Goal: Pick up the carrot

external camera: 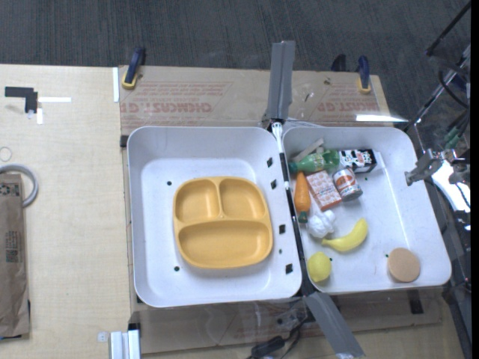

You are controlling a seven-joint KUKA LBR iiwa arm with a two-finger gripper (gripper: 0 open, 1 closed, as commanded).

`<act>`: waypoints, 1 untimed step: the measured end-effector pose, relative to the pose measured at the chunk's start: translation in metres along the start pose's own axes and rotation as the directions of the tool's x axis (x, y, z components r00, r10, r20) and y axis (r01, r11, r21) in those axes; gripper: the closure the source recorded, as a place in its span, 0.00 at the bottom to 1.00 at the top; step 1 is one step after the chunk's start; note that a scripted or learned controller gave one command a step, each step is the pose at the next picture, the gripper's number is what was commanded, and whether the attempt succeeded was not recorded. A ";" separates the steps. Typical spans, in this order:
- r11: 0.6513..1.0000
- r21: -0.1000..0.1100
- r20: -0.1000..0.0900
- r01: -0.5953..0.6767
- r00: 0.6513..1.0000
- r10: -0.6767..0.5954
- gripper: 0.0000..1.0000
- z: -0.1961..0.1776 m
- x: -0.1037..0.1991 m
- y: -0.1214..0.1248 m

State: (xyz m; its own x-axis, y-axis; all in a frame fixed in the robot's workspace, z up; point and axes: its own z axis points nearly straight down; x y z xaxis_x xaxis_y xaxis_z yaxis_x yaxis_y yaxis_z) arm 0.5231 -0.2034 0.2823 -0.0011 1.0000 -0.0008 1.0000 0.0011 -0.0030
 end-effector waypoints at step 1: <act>0.997 0.002 -0.001 0.071 0.997 -0.071 0.00 0.015 0.027 -0.016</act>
State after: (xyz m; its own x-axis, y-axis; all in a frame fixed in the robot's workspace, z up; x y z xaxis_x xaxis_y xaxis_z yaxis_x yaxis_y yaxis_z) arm 0.5075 -0.1768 0.2675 -0.0724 0.9974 0.0008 0.9974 0.0724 -0.0052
